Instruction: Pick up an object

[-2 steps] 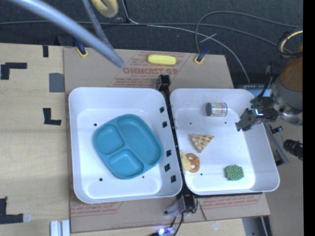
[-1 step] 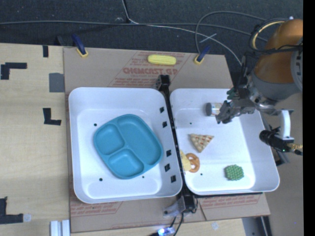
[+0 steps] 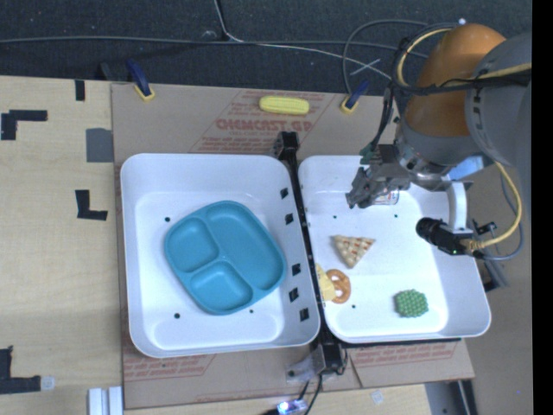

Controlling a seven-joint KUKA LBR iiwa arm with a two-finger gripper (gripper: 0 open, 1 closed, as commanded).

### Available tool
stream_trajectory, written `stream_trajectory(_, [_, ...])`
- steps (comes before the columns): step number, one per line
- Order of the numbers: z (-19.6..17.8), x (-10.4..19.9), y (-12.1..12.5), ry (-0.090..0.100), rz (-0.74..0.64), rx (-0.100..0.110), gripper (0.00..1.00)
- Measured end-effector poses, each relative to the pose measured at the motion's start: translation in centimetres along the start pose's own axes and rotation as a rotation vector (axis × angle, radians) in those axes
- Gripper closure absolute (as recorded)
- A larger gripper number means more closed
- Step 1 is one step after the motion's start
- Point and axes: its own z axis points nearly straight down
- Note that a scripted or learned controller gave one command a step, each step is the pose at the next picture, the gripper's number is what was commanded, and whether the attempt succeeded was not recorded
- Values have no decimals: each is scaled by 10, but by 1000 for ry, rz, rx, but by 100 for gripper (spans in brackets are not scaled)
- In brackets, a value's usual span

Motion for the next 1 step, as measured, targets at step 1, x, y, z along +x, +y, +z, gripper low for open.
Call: stream_trajectory(1, [-4,57,20,1,0,-1,100])
